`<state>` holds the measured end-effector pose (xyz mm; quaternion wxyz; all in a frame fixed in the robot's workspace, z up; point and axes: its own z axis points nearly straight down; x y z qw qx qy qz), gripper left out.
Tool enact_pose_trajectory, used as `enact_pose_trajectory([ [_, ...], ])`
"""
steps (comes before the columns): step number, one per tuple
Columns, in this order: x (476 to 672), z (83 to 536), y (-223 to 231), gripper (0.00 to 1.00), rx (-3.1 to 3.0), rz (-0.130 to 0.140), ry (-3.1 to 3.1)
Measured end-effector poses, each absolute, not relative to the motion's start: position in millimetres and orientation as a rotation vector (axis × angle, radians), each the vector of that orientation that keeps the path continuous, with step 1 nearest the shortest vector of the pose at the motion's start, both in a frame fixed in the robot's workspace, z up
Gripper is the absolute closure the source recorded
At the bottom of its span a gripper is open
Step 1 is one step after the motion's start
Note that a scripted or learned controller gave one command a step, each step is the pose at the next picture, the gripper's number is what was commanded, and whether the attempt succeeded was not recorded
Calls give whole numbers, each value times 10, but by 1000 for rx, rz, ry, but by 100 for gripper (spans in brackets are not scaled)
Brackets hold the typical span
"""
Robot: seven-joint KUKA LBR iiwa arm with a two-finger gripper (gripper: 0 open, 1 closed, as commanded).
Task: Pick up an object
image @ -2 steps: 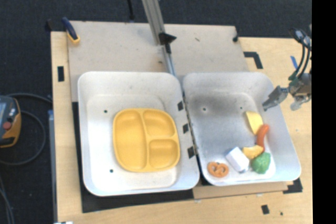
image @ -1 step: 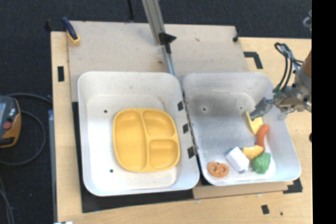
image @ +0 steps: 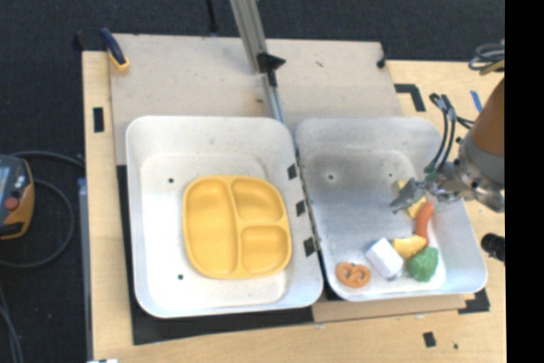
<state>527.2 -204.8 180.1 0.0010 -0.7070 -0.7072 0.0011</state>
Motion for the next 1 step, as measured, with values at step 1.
enact_pose_trajectory([
  [1, 5256, 1371, -2094, 0, -2221, 4, -2220],
])
